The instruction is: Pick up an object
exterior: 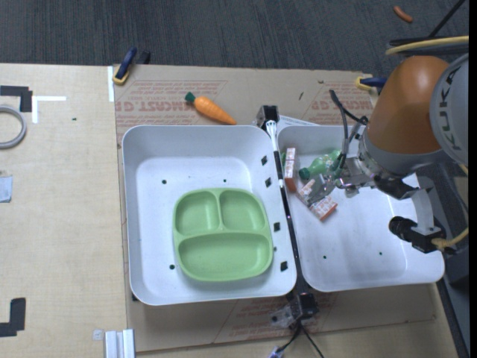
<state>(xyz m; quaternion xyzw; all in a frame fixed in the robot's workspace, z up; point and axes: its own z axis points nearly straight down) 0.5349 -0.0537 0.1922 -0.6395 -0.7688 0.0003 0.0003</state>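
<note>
Nearest the camera, the counter (pixel 59 222) carries two shallow white bins side by side. The left bin (pixel 149 162) holds a green divided plate (pixel 222 234), lying flat near its middle, well clear of the arm and probably not the target.

In the right bin (pixel 373 267), a small pile sits at about ten o'clock from the bin's centre: a red-and-white packet (pixel 322 209), a second red-and-white packet (pixel 289 161) lying against the dividing wall, and a green crumpled object (pixel 322 162). The gripper (pixel 328 185) hangs low over this pile, reaching in from three o'clock, so the pick seems aimed at these things. Whether the jaws are released or clenched I cannot tell, nor whether anything sits between them.

Farther off, at twelve o'clock beyond the bins, a toy carrot (pixel 211 108) lies on the cardboard sheet (pixel 164 95), out of play.
</note>
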